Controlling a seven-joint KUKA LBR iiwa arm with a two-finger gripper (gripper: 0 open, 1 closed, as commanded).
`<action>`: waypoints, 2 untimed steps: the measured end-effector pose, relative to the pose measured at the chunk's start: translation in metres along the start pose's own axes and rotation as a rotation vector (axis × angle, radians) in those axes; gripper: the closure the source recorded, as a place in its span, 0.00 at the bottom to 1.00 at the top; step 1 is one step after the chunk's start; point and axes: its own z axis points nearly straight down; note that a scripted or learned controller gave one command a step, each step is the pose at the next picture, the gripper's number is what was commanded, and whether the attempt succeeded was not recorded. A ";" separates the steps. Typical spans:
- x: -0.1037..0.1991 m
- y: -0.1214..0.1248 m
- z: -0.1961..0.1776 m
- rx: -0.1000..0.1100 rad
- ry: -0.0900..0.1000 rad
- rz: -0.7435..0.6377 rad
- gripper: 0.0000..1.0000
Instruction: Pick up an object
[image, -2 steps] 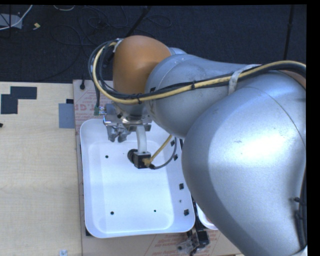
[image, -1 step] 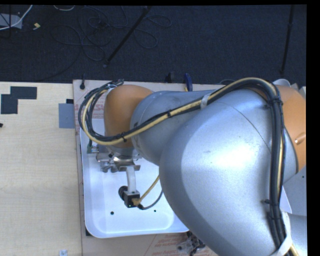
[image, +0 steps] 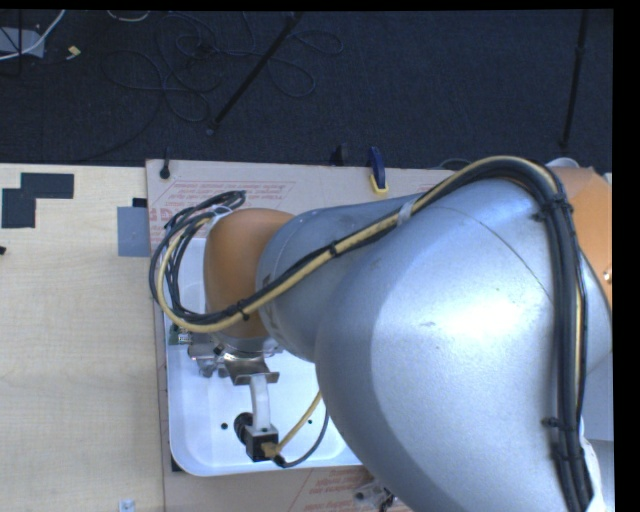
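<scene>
Bright, even light; arm (image: 440, 330) glare.

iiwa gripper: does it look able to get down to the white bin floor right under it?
Likely yes: the gripper hangs over bare bin floor, with nothing seen between; the arm hides the bin's right part.

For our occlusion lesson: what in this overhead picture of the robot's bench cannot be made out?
- Camera view: the arm covers most of the white bin, hiding its contents.
- Camera view: the orange band overhangs the hand; any grasp is unclear.
- Camera view: the bottom edge crops the arm.
</scene>
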 end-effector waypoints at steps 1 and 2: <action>-0.001 -0.038 -0.025 0.008 -0.002 0.005 1.00; -0.087 -0.047 -0.011 0.011 -0.003 0.009 1.00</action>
